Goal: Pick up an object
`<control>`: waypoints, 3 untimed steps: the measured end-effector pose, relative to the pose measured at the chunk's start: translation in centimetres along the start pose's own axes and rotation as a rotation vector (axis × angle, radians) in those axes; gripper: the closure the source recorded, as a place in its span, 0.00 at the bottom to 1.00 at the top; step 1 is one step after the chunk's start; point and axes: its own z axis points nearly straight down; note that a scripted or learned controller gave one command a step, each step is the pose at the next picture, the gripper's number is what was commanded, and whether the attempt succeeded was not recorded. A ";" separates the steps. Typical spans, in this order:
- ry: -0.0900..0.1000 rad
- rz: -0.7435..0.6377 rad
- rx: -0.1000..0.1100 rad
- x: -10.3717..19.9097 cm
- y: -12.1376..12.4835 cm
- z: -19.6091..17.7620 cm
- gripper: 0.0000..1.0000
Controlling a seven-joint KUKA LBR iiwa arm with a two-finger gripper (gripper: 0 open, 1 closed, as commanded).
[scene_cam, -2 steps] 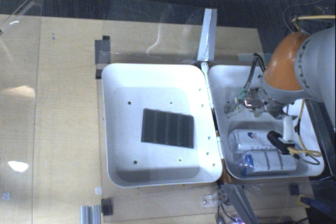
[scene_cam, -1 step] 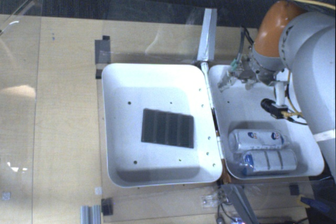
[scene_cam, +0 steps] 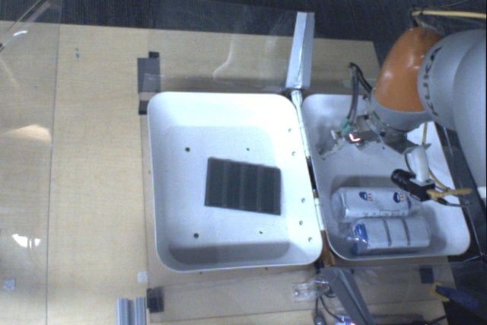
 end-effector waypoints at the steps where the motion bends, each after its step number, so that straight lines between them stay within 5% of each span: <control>1: 0.001 -0.185 0.000 2.1 -10.9 -0.4 0.00; 2: -0.002 -0.165 -0.005 1.5 -4.6 -0.2 0.00; 3: 0.001 -0.127 0.003 -0.1 -6.2 -3.4 0.00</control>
